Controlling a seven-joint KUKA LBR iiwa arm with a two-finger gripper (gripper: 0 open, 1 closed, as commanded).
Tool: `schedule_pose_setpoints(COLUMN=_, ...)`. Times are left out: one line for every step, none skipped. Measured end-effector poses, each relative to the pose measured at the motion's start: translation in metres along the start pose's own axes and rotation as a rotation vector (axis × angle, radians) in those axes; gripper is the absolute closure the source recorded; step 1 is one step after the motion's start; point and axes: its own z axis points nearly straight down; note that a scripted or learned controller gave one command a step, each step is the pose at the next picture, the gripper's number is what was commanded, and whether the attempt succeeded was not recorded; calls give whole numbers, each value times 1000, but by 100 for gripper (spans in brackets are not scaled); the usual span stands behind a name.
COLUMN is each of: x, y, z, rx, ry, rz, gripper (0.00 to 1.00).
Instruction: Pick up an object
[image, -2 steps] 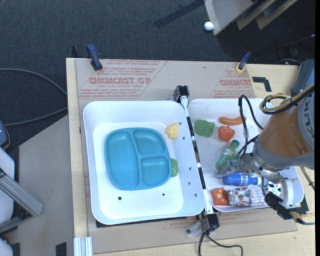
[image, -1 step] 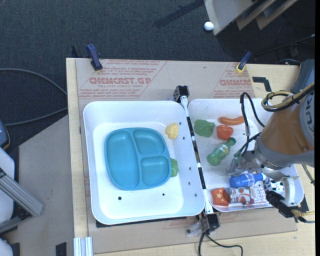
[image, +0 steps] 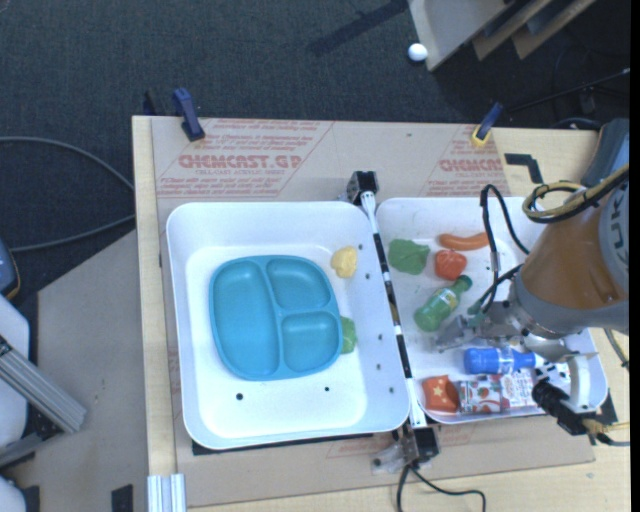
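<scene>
Two shallow white bins sit side by side on the bench, the left bin and the right bin meeting along a common rim. In the left bin a blue sectioned plate lies flat near the middle; a small yellow piece rests just off its 1 o'clock corner, and a green piece pokes out from under its 3 o'clock edge. The right bin holds the clutter: a green leafy lump at about 11 o'clock of that bin, an orange carrot-like piece at 12 o'clock, a red pepper-like piece just below it, and a green bottle lying tilted near the centre. Toward 6 o'clock lie a blue bottle on its side, a printed carton just beneath it, and a red-orange piece touching the carton's left end. The arm comes in from 3 o'clock (its orange band looms over the bin's right half), and the gripper hangs low between the green bottle and the blue bottle; whether its fingers are spread or closed cannot be told, and nothing is visibly between them.
</scene>
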Motion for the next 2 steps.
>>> schedule_pose_setpoints(x=0, y=1, z=-10, rx=-2, ry=0, rz=1, gripper=100)
schedule_pose_setpoints(x=62, y=63, z=-90, rx=3, ry=1, rz=-2, gripper=100)
